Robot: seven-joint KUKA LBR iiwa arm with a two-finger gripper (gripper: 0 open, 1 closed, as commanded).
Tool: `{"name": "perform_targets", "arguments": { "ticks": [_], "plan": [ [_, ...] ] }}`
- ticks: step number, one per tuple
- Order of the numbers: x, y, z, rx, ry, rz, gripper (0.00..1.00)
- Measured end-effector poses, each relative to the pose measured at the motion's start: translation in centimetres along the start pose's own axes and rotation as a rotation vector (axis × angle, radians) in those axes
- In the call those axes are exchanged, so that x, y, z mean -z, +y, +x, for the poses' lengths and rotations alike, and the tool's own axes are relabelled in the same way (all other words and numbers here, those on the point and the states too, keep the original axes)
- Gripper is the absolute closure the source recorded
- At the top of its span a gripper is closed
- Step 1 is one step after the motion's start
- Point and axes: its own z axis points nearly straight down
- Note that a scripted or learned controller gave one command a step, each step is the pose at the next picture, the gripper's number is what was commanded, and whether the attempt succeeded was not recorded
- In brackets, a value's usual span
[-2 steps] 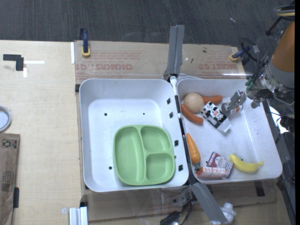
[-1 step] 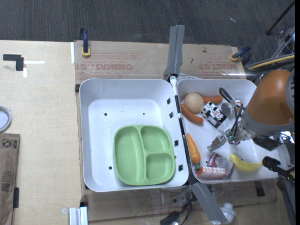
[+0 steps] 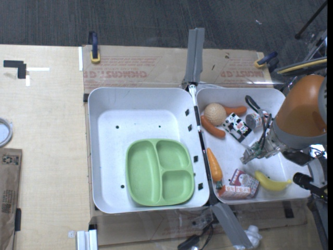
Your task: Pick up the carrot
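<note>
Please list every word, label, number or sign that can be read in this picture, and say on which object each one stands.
Red print on the cardboard sheet behind the bins: mirrored and blurred, not readable with certainty.
Recycling-type mark on the brown cardboard at the left edge: a symbol, no legible words.
Red-and-white carton in the right bin: print too small to read.
Black-and-white packet: pattern only, no readable text.
</note>
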Motion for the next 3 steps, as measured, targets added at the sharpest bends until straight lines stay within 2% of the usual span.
{"name": "perform_targets", "arguments": {
  "ticks": [1, 2, 3],
  "plan": [
    [-1.4, -0.9, 3.7, -0.070, -0.001, -0.001, 1.00],
    [8.6, 5.3, 6.4, 0.067, -0.001, 0.000, 1.00],
    [8.6, 0.3, 9.3, 0.402, 0.000, 0.001, 1.00]
  ]
}}
